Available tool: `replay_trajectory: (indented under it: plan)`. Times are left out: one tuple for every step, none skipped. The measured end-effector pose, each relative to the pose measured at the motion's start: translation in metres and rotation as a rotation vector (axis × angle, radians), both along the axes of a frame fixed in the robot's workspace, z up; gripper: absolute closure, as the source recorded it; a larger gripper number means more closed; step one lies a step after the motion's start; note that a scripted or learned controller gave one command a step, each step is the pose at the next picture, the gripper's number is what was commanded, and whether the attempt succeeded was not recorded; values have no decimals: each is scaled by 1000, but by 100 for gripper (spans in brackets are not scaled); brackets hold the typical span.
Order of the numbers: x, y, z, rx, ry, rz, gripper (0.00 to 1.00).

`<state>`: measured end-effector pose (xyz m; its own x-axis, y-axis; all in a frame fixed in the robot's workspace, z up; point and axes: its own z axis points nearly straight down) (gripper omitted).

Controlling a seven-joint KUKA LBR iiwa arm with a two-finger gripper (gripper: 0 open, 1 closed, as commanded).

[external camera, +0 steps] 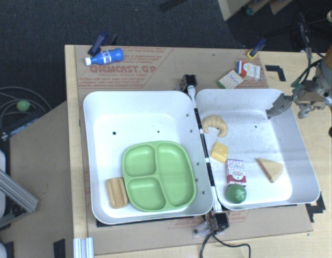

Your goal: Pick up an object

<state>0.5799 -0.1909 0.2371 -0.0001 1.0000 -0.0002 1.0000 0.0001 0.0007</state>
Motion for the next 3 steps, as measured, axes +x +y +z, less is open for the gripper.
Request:
replay_trajectory:
  plan:
    - [-18, 67, -95, 2, 4, 2, 0]
    - [-57, -9, -105, 0, 3, -2, 0]
    - [-88, -13, -153, 1, 4, -1, 0]
